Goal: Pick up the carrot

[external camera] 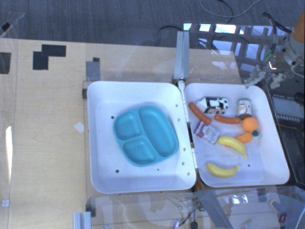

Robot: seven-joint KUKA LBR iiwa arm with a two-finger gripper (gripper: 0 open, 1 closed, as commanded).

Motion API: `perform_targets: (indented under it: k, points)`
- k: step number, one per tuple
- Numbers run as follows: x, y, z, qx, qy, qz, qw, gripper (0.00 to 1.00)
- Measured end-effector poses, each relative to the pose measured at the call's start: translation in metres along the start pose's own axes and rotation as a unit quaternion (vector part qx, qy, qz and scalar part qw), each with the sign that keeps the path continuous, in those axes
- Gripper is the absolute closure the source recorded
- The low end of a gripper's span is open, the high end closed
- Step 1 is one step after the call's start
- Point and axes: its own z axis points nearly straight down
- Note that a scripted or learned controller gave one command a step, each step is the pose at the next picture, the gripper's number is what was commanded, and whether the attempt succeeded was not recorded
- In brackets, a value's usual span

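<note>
Gripper, its grasp state impossible to tell, hangs past the right bin's far right corner, well apart from the carrot, which lies wedged between an orange and a banana, crowding any approach.

Carrot hemmed in: orange touching on its far side, banana on its left, open bin floor to its right and near side
</note>
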Motion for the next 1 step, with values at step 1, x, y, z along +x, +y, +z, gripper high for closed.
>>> perform_targets:
  k: [1]
  points:
    - [-0.0137,0.002,0.1529,-0.001,0.0,0.012,0.9999,0.0]
